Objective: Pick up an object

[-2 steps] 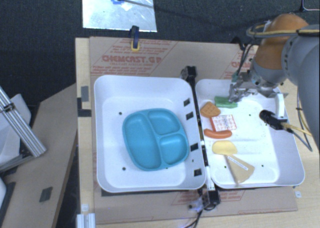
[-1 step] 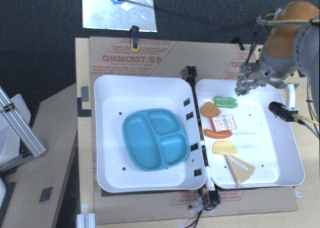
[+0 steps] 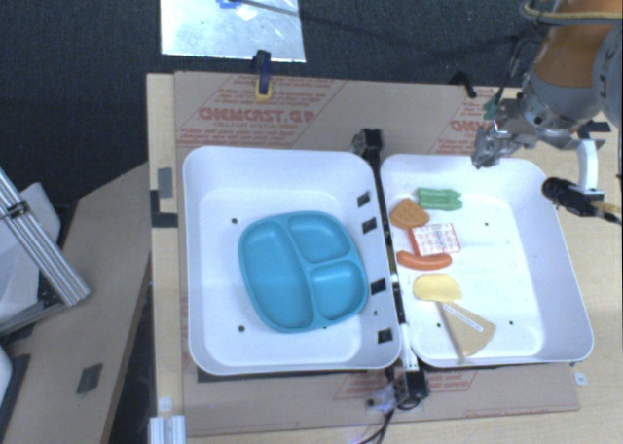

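High fixed camera, slanting down, both bins (image 3: 292, 165)

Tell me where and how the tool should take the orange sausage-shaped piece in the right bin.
Grip the orange sausage-shaped piece at its middle, coming straight down from above, fingers across its narrow width. It lies flat and long, with the red-and-white card close above and the yellow piece just below.

Arm over the far rim of the right bin, food toys lying loose inside

The gripper (image 3: 484, 155) hangs at the right bin's (image 3: 555, 267) far edge, touching none of the toys; nearer the camera and to its left lie a green piece (image 3: 439, 200), an orange piece (image 3: 409, 213), a red-checked card (image 3: 435, 238), a sausage (image 3: 424, 260), a yellow piece (image 3: 436, 286) and a tan wedge (image 3: 468, 329); further left, a blue divided plate (image 3: 300, 270) sits in the left bin (image 3: 209, 238)
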Controlling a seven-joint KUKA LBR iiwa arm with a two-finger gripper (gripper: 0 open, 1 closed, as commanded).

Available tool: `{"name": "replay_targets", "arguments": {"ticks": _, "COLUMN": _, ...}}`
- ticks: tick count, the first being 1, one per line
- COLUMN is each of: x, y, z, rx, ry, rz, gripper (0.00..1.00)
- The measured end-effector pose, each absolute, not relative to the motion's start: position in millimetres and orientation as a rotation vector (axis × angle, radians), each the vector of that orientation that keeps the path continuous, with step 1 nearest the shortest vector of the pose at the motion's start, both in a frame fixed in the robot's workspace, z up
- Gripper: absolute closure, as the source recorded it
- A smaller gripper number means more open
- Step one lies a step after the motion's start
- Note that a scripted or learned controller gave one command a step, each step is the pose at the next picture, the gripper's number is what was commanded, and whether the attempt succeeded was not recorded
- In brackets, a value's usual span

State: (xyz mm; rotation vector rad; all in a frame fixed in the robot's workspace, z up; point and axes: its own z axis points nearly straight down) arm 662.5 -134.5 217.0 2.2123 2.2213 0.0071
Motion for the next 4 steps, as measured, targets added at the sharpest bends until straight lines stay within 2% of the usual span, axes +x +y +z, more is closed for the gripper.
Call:
{"name": "replay_targets", "arguments": {"ticks": 3, "x": 655.9, "y": 21, "z": 215, "rx": 2.212, "ry": 2.229, "rz": 0.003, "gripper": 1.00}}
{"name": "replay_targets", "arguments": {"ticks": 4, "x": 642.3, "y": 71, "z": 229, "rx": 2.212, "ry": 2.230, "rz": 0.004, "gripper": 1.00}}
